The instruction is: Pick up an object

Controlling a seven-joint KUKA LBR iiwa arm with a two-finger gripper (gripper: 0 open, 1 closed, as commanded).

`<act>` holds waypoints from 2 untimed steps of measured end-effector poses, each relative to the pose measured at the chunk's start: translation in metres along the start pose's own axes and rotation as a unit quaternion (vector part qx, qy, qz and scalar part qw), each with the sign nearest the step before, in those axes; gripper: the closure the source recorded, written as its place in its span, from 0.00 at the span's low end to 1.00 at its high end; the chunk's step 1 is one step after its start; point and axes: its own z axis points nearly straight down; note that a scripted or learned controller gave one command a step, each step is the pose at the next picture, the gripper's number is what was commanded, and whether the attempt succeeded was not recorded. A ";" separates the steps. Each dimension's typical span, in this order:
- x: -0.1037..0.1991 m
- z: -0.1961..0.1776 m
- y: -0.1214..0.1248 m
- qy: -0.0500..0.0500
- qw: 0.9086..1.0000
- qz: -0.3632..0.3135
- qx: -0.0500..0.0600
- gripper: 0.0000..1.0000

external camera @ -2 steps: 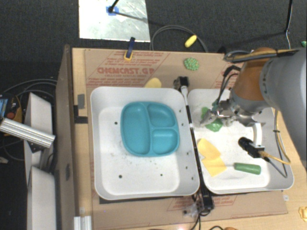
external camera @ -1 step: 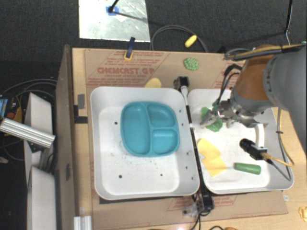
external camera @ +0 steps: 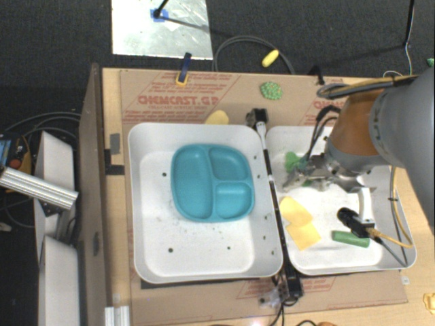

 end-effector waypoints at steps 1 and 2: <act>-0.007 -0.006 0.045 0.000 1.000 -0.003 -0.004 0.00; 0.011 -0.008 0.045 0.000 1.000 -0.003 -0.001 0.00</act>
